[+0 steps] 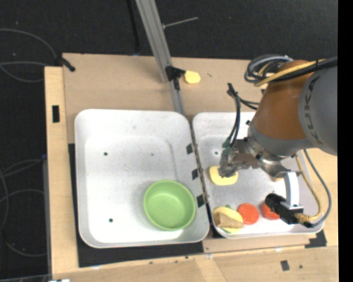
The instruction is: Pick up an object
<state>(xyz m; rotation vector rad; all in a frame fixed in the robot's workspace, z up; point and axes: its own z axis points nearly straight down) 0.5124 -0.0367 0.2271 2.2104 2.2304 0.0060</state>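
Bench (pixel 117 87) carries two white bins. Tool (pixel 226 170) sits over a pale yellow piece (pixel 223 178) near the right bin's (pixel 209 125) left wall; finger state unclear. Piece likely light, soft; take by its edges.

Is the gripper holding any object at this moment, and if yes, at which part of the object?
It cannot be told. The gripper is down at the pale yellow object in the right bin, covering its upper edge.

A robotics lab: a grey and orange robot arm (pixel 288 113) works over two white bins (pixel 106 151) on a plain brown bench (pixel 117 81), with a metal mounting pole (pixel 156 34) and loose cables (pixel 12 46) on a dark floor.
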